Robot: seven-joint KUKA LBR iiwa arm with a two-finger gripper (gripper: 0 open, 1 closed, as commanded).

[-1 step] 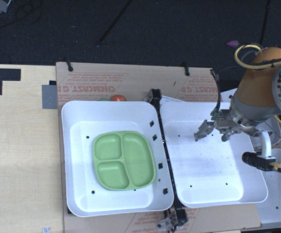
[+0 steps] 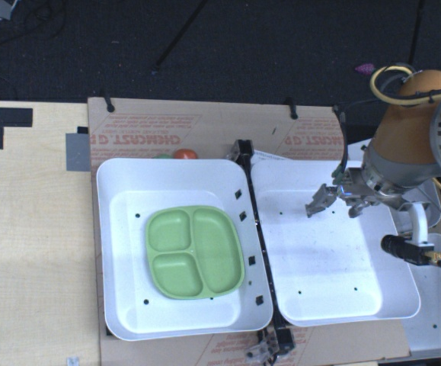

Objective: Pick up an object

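Bench (image 2: 30,227): cardboard sheet (image 2: 205,132) on top, 2 white bins (image 2: 121,296) side by side.

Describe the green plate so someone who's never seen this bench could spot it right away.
Start at the two white bins side by side and take the left bin, the one away from the arm's pincer. Lying flat on its floor is the green plate. It is a pale green rounded tray split into three compartments, far larger than the small red thing behind the bin's far rim.
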